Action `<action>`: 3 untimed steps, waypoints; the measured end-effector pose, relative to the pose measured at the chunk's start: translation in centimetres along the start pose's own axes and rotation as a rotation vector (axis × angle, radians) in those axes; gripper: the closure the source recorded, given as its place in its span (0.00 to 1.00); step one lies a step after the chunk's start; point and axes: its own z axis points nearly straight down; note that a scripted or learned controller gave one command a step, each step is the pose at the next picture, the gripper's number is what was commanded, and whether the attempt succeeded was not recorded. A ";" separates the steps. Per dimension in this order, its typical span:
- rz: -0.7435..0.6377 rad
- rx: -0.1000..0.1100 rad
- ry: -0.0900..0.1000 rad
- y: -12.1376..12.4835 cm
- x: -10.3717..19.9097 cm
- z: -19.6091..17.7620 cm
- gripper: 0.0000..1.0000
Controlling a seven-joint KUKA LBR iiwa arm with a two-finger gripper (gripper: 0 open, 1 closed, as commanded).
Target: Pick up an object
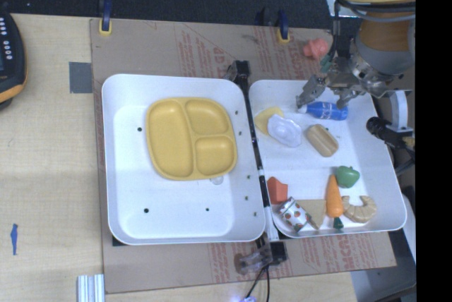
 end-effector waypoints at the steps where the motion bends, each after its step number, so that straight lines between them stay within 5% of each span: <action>1: 0.009 0.006 -0.002 -7.4 -7.2 0.8 0.00; 2: 0.005 0.010 0.003 -12.4 -9.6 13.6 0.00; 3: -0.001 -0.007 -0.003 -11.7 -9.7 11.7 1.00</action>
